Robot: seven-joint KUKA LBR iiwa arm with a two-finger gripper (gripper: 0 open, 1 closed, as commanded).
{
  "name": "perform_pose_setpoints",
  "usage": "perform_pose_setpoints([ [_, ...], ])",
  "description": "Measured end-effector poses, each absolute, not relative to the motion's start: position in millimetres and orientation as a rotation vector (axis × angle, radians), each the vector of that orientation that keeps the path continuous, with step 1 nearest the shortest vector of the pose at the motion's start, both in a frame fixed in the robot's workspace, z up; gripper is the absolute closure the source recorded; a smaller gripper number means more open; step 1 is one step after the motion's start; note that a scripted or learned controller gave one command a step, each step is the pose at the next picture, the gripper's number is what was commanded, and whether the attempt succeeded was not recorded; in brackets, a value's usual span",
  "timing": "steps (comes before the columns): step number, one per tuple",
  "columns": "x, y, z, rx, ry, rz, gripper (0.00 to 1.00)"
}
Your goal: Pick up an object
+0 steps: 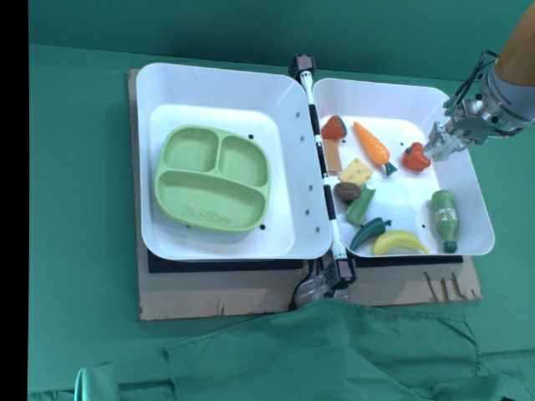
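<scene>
Reaching in from the right, over the right bin (468,140), with the gripper (436,146) low at the bin's far right side, just beside the red pepper (415,157). Seems aimed at that pepper, probably because it lies apart from the crowded toys and offers room on either side. Cannot tell how wide the tool stands, nor whether it touches the pepper or merely hovers next to it; nothing visibly held.

Elsewhere in the same bin: a carrot (372,144) slanted near the middle, a strawberry (334,128) and a cheese wedge (356,172) toward the divider, a banana (399,242) along the near edge, a green bottle (444,217) at the near right. Sitting alone in the left bin (150,82), a green divided plate (213,178), likely a drop-off spot. Pickup judged not yet done, pepper resting on the bin floor.
</scene>
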State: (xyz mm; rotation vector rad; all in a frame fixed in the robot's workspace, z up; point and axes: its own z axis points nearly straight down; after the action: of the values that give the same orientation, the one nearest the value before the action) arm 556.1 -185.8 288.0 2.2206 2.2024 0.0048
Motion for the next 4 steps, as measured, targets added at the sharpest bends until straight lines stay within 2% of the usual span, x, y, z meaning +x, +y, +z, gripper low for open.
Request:
perform_pose_setpoints([
  [1, 521.5, -183.3, 330.7, 2.221, 2.21, 0.005, 1.0],
  [2, 474.0, -185.8, 237.9, 2.235, 2.217, -0.007, 1.0],
  [3, 476.6, -187.4, 189.9, 2.226, 2.215, -0.001, 1.0],
  [4, 487.2, -187.3, 225.8, 2.219, 2.213, 0.004, 1.0],
])
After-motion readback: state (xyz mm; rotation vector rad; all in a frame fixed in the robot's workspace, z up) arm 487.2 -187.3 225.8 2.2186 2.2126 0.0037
